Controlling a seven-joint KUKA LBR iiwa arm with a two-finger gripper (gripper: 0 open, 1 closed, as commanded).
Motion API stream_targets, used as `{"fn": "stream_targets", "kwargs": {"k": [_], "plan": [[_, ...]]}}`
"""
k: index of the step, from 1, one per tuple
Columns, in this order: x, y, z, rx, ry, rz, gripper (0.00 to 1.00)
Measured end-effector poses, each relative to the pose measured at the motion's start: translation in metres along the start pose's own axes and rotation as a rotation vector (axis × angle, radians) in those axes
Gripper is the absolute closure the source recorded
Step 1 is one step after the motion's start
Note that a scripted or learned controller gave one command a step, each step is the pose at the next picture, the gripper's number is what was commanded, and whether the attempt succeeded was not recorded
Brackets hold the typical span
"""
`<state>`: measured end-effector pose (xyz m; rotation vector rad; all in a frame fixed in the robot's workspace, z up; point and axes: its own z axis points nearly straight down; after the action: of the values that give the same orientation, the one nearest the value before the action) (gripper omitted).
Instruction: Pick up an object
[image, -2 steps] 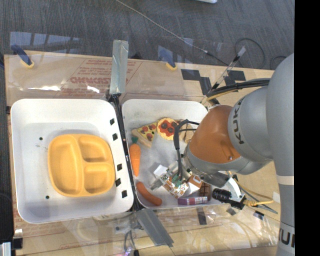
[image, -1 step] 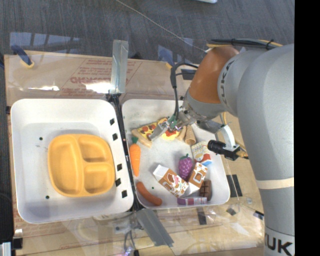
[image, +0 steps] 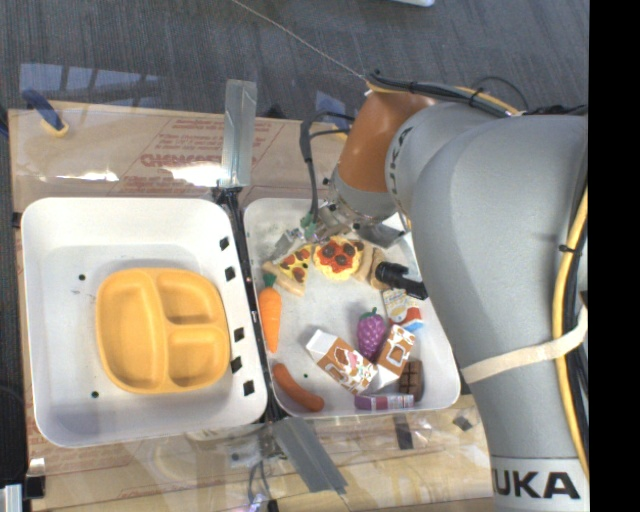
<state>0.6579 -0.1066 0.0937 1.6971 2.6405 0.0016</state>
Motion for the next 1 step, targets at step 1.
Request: {"fn": "stream_targets", "kwargs": {"k": [1], "plan": [[0.0021,0.0023,-0.0115,0.000,0.000,-0.010,1.00]]}}
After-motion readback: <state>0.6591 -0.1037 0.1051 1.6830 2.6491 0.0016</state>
